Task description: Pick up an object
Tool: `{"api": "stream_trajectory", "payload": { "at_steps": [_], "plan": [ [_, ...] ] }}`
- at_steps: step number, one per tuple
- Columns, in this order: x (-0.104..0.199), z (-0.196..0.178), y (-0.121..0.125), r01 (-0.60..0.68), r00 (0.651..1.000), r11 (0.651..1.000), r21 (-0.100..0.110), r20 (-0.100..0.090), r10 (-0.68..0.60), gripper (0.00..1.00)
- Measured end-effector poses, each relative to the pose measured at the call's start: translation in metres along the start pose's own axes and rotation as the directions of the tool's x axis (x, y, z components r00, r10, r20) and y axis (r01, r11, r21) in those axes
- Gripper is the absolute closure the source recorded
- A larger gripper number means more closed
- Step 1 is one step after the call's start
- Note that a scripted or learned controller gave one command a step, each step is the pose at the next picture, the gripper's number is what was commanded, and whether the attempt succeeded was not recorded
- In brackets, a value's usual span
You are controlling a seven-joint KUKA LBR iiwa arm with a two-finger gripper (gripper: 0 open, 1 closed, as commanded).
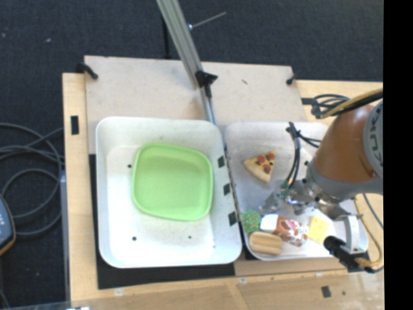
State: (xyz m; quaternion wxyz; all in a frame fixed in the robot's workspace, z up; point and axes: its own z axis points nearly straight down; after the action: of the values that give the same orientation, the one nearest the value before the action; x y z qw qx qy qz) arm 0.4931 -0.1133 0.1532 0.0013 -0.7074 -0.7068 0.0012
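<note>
The right bin (255,136) holds several small items. A pizza slice (261,165) lies near its middle. Along the front lie a green leafy piece (251,221), a white block (268,223), a red and white item (292,230), a tan bread roll (265,243) and a yellow wedge (318,228). My gripper (288,201) hangs low over the right bin, just above the red and white item and to the right of the pizza slice. The wrist and its cables hide the tip.
The left bin (110,173) carries a square green plate (173,181) in its middle. A slanted metal rod (184,41) rises from behind the two bins. Cables (26,166) lie on the dark floor at the left.
</note>
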Motion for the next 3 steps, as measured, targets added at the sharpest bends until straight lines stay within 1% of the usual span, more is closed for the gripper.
{"api": "stream_trajectory", "payload": {
  "at_steps": [1, 2, 3],
  "plan": [
    [0.000, 0.049, 0.002, 0.001, 1.000, 1.000, -0.007, 0.000, -0.001, 0.00],
    [0.000, 0.037, 0.003, 0.000, 1.000, 1.000, -0.012, 0.000, 0.000, 1.00],
    [-0.004, -0.007, -0.002, 0.000, 1.000, 1.000, -0.008, 0.001, 0.000, 1.00]
  ]
}}
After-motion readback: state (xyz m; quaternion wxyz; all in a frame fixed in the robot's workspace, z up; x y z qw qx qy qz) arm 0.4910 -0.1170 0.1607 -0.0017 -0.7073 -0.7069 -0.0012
